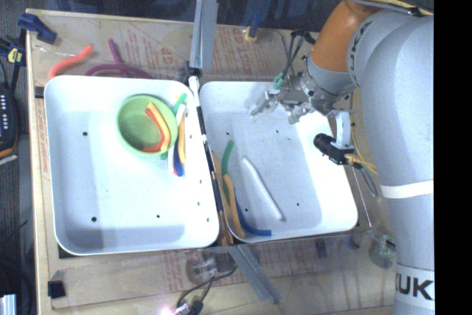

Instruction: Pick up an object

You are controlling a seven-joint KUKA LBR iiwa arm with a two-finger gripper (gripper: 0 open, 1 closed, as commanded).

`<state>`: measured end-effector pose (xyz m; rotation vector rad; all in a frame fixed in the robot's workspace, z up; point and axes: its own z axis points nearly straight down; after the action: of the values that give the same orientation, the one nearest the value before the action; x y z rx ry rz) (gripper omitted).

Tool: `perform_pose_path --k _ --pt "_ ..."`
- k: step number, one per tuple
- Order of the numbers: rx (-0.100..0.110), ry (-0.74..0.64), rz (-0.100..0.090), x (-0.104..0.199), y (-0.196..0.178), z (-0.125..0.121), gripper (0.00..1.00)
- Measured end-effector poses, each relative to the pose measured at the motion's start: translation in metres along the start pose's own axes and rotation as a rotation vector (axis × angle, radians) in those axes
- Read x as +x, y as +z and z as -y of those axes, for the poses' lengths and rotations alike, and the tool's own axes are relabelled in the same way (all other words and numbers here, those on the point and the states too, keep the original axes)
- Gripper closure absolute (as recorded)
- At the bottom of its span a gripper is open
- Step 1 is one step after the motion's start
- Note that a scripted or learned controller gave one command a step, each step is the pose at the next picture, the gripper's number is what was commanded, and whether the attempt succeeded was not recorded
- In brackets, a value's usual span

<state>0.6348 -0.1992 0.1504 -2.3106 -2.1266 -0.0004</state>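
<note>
Left bin (88, 203): green bowl (140, 125) in upper middle, orange and yellow strips (161, 127) curled across its right rim, more strips just right of it. Right bin (324, 195): green stick (227, 156) near left wall, orange strip (231, 203) below it, white tube (259, 188) lying slantwise mid-floor. Gripper (279, 107) over right bin's upper part, fingers spread, nothing between them.
</note>
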Motion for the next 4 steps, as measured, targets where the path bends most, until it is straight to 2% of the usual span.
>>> perform_pose_path --k 1,2,3,4 --pt "0.003 0.053 0.001 0.025 -0.034 0.078 0.0" --pt "-0.003 -0.171 0.008 0.085 0.017 0.123 0.0" --pt "0.002 -0.088 0.001 0.027 0.01 0.091 0.0" --pt "0.002 -0.129 0.0 -0.01 0.059 0.004 0.0"
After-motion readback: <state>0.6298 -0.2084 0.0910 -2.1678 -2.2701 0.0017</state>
